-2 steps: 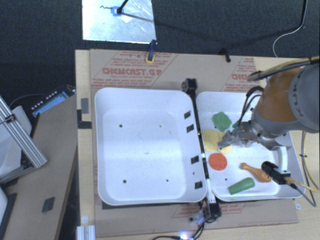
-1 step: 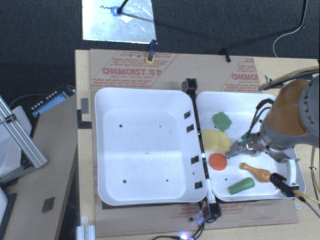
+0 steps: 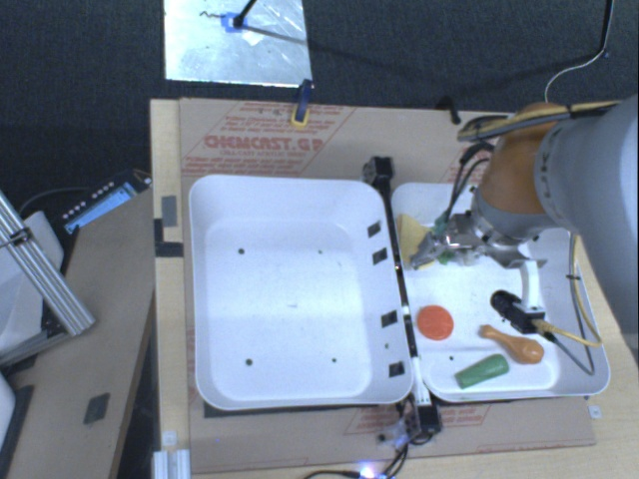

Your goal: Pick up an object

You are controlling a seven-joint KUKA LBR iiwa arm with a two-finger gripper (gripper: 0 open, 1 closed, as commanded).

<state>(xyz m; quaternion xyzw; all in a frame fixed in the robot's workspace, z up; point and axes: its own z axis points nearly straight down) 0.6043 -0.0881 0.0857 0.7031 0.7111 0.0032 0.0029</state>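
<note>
The right bin holds a round orange-red disc, a green cylinder near its front wall and an orange-brown pear-shaped piece beside it. A pale yellow wedge lies against the bin's left wall at the back. My gripper hangs low over that back left corner, right beside the yellow wedge and touching or nearly touching its near edge. The arm's grey body and orange band cover the bin's back right part.
The left bin sits next to the right one, with a black divider strip and clips between them. A shiny metal sheet lies beyond the bench. The front middle of the right bin has free floor around the disc.
</note>
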